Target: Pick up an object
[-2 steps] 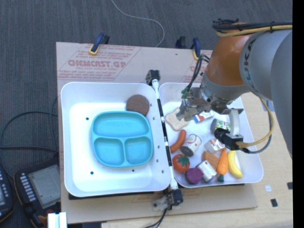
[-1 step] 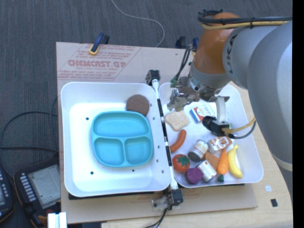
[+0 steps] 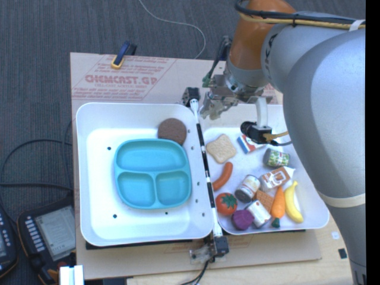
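Note:
My gripper (image 3: 212, 107) hangs over the far left corner of the right bin (image 3: 317, 218), close to the wall shared by the two bins. A slice of toast (image 3: 221, 148) lies just in front of it and a little to the right. A brown round patty (image 3: 172, 130) lies in the left bin (image 3: 89, 218), left of the gripper, touching the far edge of a teal divided plate (image 3: 153, 172). Further forward in the right bin lie a sausage (image 3: 222, 176), a tomato (image 3: 225, 203), a small can (image 3: 247, 187) and a banana (image 3: 292, 202).
The right bin also holds a carrot (image 3: 276, 203), a purple piece (image 3: 241, 219), a green can (image 3: 276, 158), a small red and blue packet (image 3: 246, 143) and a white carton (image 3: 277, 176), crowded at the front right. The arm's bulk covers the bin's right side.

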You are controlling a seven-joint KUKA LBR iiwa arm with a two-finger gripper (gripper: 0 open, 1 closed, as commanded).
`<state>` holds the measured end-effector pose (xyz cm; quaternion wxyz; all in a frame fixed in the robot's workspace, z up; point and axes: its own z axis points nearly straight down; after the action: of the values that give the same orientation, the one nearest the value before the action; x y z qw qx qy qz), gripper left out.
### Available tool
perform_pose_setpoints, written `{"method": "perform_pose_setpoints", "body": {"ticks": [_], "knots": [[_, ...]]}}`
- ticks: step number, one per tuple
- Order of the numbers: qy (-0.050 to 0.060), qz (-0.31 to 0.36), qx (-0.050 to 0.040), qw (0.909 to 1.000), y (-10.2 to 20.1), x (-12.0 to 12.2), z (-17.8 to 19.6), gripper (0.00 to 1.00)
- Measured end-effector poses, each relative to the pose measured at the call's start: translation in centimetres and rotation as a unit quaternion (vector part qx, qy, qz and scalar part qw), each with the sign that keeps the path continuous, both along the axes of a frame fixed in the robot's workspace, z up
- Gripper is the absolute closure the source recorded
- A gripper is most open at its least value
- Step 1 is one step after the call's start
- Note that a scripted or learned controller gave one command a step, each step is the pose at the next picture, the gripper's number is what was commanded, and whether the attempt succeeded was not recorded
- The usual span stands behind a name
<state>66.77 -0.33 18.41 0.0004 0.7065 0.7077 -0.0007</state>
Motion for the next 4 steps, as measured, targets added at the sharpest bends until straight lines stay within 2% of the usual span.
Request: {"method": "perform_pose_setpoints", "body": {"ticks": [1,2,3,4], "knots": [[0.000,0.000,-0.0015,1.0000,0.0,0.0,1.0,1.00],[-0.001,0.000,0.0001,1.0000,3.8,0.1,8.2,1.00],[0.001,-0.001,-0.0005,1.0000,2.7,0.0,3.2,1.00],[-0.001,0.000,0.0004,1.0000,3.4,0.1,6.6,1.00]]}}
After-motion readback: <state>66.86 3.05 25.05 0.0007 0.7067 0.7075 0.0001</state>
